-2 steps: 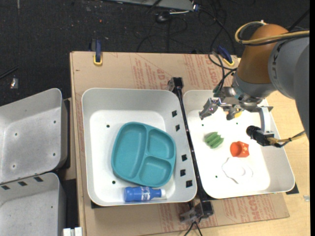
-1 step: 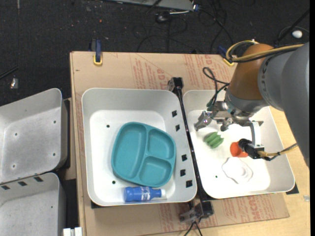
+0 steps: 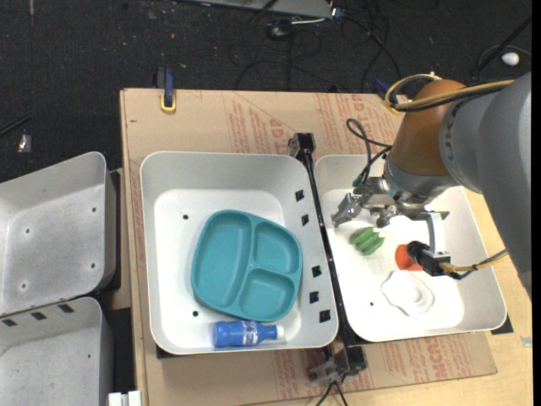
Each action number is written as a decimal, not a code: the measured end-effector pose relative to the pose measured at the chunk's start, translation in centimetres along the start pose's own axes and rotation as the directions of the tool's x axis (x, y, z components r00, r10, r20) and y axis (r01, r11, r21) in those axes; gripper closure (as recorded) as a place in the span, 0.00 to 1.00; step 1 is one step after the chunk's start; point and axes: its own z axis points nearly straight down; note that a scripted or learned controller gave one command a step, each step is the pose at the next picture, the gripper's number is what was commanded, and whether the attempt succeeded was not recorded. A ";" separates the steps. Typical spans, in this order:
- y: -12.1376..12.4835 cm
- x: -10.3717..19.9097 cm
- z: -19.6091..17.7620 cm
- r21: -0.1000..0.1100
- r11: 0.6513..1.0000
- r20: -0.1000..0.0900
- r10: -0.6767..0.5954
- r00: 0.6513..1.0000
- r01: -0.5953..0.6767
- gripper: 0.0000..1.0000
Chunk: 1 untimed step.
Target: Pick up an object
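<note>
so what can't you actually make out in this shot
- Gripper, camera view: the wrist above covers most of it, so how it is set is unclear.
- Small green ridged object, right white bin: too small to identify, and whether the gripper touches it is unclear.
- Red-orange round item: a black part beside it partly covers it.
- White crumpled thing: blends into the bin floor.
- Blue plastic bottle, left white bin: label too small to read.
</note>
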 end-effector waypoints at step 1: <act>0.1 0.0 -1.1 -0.003 1.000 0.000 0.001 1.000 -0.001 1.00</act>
